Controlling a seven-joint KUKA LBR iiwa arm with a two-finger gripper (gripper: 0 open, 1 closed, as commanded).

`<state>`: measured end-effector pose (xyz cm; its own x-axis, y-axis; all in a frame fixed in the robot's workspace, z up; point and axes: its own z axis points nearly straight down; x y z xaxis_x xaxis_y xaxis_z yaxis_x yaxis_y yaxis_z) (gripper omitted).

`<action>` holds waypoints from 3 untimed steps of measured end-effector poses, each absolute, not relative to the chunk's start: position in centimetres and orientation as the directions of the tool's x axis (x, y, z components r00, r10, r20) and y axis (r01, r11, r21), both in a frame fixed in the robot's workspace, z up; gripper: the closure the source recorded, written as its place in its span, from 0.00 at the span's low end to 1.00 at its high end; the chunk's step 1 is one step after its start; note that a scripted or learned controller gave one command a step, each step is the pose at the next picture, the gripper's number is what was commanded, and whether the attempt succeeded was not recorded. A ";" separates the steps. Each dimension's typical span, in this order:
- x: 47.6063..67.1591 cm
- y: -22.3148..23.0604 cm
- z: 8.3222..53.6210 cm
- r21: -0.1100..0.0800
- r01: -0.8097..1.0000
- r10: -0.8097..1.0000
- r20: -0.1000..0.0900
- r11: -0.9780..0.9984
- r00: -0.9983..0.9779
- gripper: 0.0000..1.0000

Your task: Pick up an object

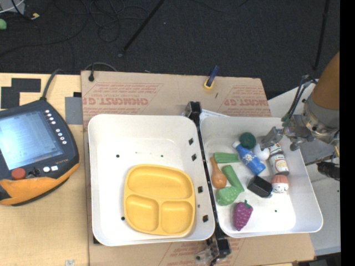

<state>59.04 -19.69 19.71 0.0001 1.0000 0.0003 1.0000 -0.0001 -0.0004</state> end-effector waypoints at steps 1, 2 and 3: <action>53.2 -20.5 10.9 0.001 1.000 1.000 0.000 0.000 0.000 0.00; 54.4 -11.2 8.6 -0.004 1.000 1.000 0.005 0.007 -0.007 0.00; 49.2 -4.7 33.5 0.014 1.000 1.000 0.002 0.005 -0.005 0.00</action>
<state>49.18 -4.66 33.55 -0.0048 1.0000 0.0023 0.9999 0.0048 0.0138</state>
